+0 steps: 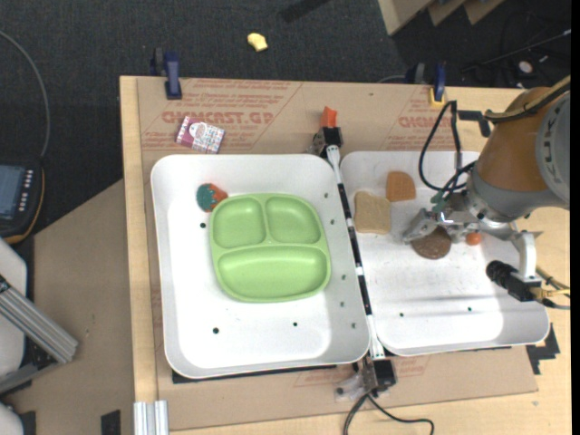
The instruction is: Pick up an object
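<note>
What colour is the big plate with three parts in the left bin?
Light green. The plate shows best in the camera view, lying in the left bin.

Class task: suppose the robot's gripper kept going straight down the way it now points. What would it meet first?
Most likely the round dark brown object in the right white bin, which lies right at the gripper. Depth is hard to judge from this slanted view, so contact may already exist.

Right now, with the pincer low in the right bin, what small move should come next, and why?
Probably a short straight lift to test the grasp. The pincer sits low over the brown round object in the right bin, with the tan block close beside it. Whether anything sits between its fingers cannot be seen, so lifting would settle it.
</note>
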